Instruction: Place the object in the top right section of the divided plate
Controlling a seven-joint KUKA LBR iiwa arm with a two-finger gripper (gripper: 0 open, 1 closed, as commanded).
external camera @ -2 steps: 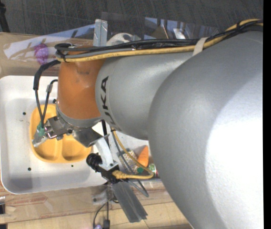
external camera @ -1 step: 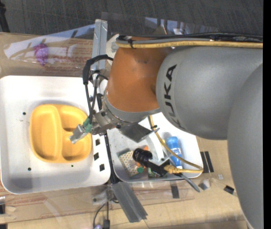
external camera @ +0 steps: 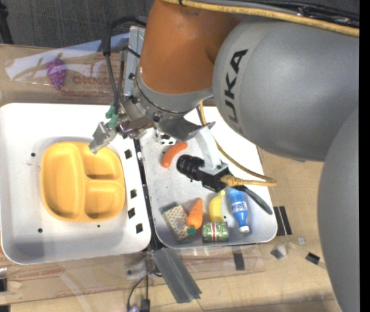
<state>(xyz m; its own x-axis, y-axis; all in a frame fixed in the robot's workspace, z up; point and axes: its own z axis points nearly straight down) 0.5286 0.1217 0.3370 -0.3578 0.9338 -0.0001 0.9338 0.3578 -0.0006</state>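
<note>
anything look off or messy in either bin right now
Nothing looks spilled or broken. The yellow divided plate sits flat in the left bin. In the right bin, the toys are crowded in its lower corner: carrot, blue bottle and green can.

The arm's grey and orange body (external camera: 237, 64) is covering the upper part of the right bin (external camera: 263, 229) and is running off the top edge. The pincer (external camera: 100, 138) is showing small and blurred over the yellow divided plate (external camera: 64, 181), so whether anything sits in it cannot be told. A paper with a purple print (external camera: 58, 73) is lying partly behind the left bin (external camera: 15, 135).
</note>
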